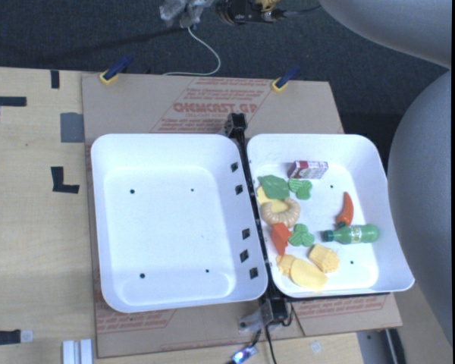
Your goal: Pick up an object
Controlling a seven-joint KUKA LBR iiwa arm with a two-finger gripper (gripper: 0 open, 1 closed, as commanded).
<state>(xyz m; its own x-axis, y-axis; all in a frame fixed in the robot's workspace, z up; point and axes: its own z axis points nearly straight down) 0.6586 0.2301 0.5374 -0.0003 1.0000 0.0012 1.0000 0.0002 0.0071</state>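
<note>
Two white bins side by side on surface. Left bin (pixel 114 203) bare white. Right bin (pixel 364 165) holds toys: ring (pixel 280 212) near left wall, red box (pixel 309 169) toward far edge, green bottle (pixel 353 235) near right wall. Jaws: cannot tell.

Cardboard sheet (pixel 205 108) under both bins; blue clamps (pixel 115 68) at its corners.

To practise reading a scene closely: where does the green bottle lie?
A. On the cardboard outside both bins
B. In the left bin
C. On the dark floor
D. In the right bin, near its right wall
D: the green bottle lies on its side in the right bin, just below the red pepper.
</note>
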